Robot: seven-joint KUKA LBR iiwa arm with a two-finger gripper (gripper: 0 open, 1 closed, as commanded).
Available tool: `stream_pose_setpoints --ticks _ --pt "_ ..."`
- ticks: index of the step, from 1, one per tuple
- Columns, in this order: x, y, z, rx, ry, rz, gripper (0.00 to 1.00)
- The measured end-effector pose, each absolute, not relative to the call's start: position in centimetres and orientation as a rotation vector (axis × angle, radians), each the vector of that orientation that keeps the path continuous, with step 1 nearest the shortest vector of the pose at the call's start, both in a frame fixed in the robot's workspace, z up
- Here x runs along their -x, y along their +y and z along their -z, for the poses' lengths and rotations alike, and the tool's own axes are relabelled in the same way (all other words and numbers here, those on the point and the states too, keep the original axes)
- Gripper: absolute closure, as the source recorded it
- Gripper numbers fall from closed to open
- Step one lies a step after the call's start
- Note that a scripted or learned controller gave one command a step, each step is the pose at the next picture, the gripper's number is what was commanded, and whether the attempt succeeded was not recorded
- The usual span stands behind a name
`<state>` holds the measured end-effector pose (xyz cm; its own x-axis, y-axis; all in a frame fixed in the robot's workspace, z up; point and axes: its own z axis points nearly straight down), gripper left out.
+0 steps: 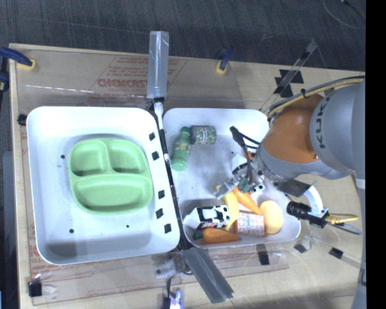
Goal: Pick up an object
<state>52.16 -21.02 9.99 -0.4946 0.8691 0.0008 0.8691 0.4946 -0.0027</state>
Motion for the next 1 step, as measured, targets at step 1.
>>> stream_pose_setpoints --ticks 1 --pt "-52.18 -20.99 -10.0 1.578 -2.715 -0.003 0.0"
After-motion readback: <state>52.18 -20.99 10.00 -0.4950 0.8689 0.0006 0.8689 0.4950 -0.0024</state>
